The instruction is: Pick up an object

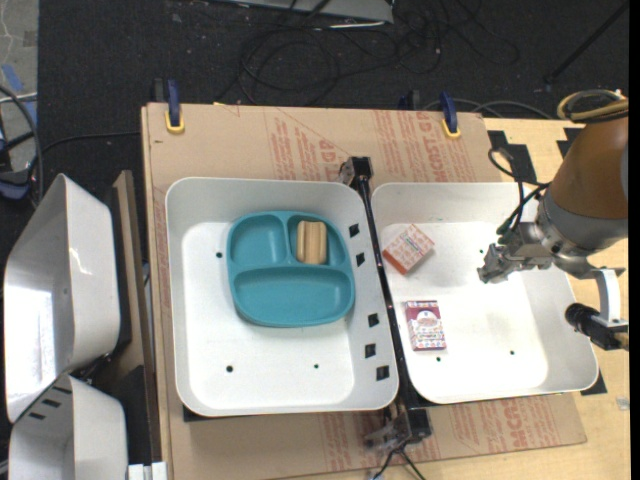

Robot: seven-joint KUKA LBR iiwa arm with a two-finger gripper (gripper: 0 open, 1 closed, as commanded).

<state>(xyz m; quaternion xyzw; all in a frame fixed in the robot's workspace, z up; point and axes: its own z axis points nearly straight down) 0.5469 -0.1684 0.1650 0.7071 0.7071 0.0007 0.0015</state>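
Note:
In the right bin [560, 368] lie two small packets: an orange-and-white box [408, 248] near the bin's left wall, and below it a pink-and-white box [426, 326]. My gripper [494, 266] hangs over the right half of that bin, to the right of both boxes and apart from them. I see nothing between its fingers. In the left bin [200, 348] a teal divided tray [290, 270] holds a tan wooden block [312, 242] in its upper right compartment.
A black divider [378, 298] with clips runs between the two bins. The bins rest on a cardboard sheet [270, 138] held by clamps. White containers [55, 278] stand off the bench at the left. Cables lie on the dark floor behind.

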